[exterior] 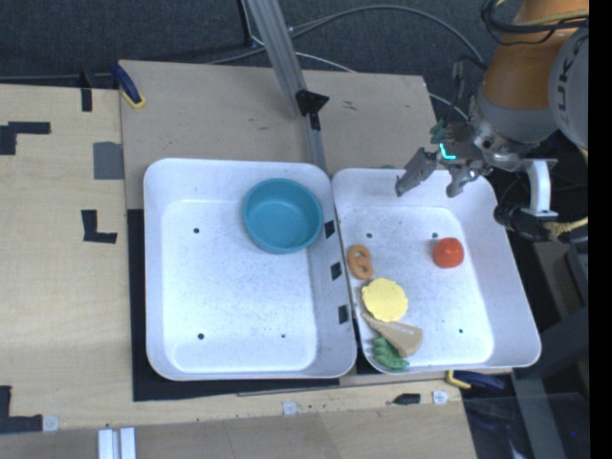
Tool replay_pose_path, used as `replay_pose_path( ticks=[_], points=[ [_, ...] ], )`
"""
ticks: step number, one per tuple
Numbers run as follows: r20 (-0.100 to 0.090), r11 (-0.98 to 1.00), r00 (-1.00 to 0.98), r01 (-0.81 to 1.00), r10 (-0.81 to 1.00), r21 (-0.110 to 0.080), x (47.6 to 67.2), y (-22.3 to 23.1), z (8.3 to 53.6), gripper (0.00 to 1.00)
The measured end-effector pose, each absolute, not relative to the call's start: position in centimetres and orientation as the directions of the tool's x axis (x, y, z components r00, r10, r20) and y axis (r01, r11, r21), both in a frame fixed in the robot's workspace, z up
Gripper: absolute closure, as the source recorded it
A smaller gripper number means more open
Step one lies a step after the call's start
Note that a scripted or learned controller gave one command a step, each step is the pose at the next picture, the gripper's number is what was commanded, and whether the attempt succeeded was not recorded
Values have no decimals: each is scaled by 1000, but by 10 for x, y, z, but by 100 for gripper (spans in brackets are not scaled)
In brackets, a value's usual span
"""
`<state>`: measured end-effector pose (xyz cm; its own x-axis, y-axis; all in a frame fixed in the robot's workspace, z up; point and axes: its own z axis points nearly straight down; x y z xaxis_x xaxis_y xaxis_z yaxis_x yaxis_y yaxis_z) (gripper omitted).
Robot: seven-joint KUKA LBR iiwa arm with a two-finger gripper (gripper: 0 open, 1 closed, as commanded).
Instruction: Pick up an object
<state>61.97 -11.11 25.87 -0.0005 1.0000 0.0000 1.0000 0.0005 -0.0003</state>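
Overhead, the gripper (pixel 432 177) hangs spread and empty at the right bin (pixel 497 295)'s far edge. Probably it is poised to descend; the red ball (pixel 448 252) lies nearest.

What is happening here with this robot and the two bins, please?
A grey KUKA arm reaches in from the right, and its gripper hangs open above the far edge of the right bin, holding nothing. That bin contains a red ball, a small pretzel, a yellow disc, a beige wedge and a green piece. A blue bowl sits in the left bin.
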Motion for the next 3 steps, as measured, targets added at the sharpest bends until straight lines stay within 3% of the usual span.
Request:
replay_pose_path(
  ticks=[1,3],
  points=[
    [0,0,0,1000,1000,0,620,-111,259,0],
    [0,0,0,1000,1000,-6,616,-123,139,0]
  ],
)
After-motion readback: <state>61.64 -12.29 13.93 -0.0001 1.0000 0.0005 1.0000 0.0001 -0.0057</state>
